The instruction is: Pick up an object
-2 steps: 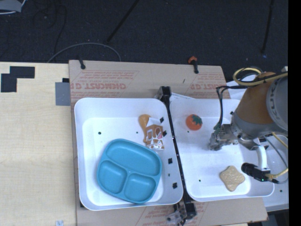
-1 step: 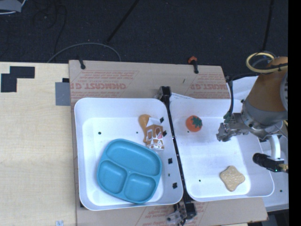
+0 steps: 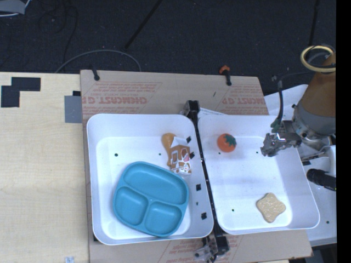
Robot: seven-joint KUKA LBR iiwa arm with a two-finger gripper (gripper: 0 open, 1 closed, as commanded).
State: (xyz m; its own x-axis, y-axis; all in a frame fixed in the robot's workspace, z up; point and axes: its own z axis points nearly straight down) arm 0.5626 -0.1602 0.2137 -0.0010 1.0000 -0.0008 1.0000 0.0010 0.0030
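Hovering over the right bin [image 3: 307, 201], the claw [image 3: 270, 147] hides its state; the cardboard [image 3: 164, 92] print reads reversed.

Tool [image 3: 272, 144] fingers too small to tell apart.

Grey robot arm [image 3: 321, 106] with an orange band reaches in from the right, its gripper [image 3: 271, 146] low and pointing left.

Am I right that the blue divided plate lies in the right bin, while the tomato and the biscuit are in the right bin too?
Not quite. The camera view shows the blue divided plate in the left bin; the tomato and biscuit are in the right bin.
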